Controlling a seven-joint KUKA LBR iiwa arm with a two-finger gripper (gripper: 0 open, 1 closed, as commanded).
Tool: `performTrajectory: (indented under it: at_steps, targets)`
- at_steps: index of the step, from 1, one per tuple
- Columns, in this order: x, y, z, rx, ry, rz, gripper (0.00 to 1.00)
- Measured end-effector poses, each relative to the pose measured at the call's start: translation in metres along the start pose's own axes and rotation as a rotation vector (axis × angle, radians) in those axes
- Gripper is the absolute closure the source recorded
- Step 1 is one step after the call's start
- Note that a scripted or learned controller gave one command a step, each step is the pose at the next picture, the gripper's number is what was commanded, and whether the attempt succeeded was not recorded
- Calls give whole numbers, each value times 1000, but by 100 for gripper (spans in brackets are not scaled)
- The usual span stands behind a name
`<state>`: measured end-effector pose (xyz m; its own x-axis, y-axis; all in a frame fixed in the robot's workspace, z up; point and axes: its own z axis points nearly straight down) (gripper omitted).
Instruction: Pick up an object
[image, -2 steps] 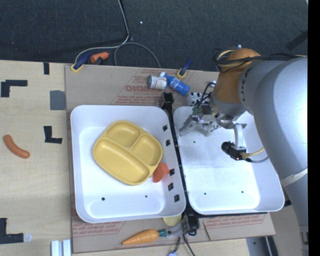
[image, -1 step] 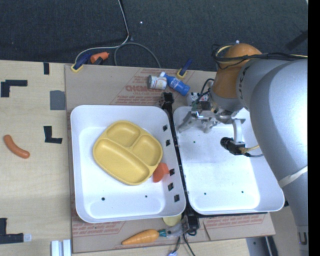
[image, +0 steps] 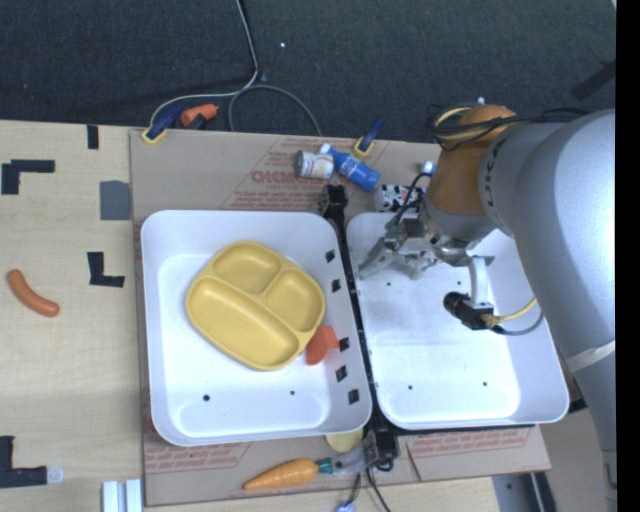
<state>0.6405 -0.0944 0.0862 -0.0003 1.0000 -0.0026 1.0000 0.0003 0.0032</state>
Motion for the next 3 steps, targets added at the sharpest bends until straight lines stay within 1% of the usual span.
performTrajectory:
  at_steps: [1,2,3]
  targets:
    - [-13,29,1,0,3,-2,0]
    - [-12,29,-10,-1,1,-3,100]
    - [32,-69,-103,4,5,-2,100]
